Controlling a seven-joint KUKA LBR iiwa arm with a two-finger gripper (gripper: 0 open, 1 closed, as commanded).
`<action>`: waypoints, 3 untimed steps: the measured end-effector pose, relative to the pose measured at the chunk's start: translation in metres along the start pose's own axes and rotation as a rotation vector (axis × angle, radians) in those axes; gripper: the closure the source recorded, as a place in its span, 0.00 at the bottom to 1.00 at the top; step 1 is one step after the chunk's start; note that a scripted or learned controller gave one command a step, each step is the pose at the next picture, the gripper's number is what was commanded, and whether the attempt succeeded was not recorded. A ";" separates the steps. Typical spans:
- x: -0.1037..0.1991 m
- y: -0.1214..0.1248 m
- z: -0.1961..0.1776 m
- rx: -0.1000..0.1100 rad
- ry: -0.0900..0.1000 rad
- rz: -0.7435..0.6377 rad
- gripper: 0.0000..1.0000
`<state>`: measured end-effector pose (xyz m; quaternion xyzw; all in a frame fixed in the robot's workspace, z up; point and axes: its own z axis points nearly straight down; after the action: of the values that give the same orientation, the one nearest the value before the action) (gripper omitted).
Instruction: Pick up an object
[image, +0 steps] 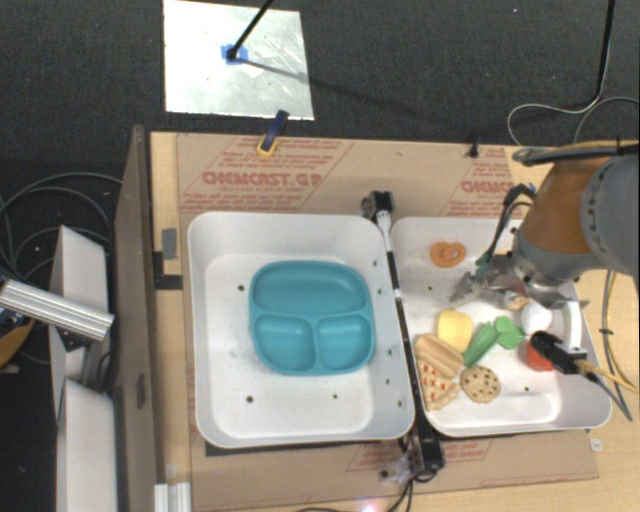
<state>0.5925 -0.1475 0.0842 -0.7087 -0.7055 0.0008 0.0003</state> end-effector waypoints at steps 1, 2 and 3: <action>0.059 -0.043 0.000 0.000 0.003 -0.011 0.00; 0.028 0.060 -0.002 -0.014 -0.003 -0.011 0.00; 0.039 0.078 -0.002 -0.007 0.000 -0.010 0.00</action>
<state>0.6704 -0.1089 0.0857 -0.7050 -0.7092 -0.0020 -0.0021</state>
